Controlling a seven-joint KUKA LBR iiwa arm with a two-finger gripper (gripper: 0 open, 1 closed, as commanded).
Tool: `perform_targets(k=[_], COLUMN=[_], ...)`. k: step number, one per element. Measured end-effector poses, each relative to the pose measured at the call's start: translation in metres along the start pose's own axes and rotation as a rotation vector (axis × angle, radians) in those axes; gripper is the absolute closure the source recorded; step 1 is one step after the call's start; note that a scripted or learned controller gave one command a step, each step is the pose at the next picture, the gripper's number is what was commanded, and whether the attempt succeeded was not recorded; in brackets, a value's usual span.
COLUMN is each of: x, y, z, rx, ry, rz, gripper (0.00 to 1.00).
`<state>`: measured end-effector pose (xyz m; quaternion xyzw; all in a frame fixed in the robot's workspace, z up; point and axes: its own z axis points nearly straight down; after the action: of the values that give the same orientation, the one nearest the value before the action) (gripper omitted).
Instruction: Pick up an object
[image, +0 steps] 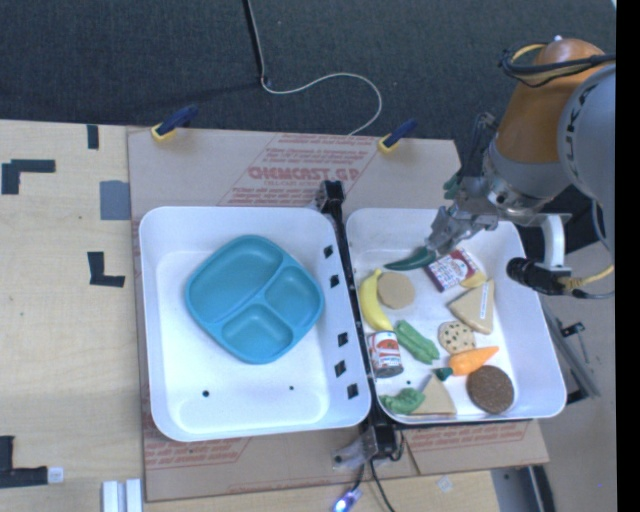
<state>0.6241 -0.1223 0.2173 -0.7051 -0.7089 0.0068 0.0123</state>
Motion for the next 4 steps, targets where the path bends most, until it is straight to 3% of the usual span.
perform_targets(k=[1, 2, 3, 4], x=[0.001, 0.039, 0.107, 0.074], y=[0.0, -0.043, -0.084, -0.106], z=[-0.007, 0.04, 0.038, -0.074], rx=[0.004, -0.015, -0.018, -0.033], ry=[0.001, -0.005, -0.005, -0.01], rz=[-0.001, 0.003, -0.001, 0.007], gripper=[1.0, 1.0, 1.0, 1.0])
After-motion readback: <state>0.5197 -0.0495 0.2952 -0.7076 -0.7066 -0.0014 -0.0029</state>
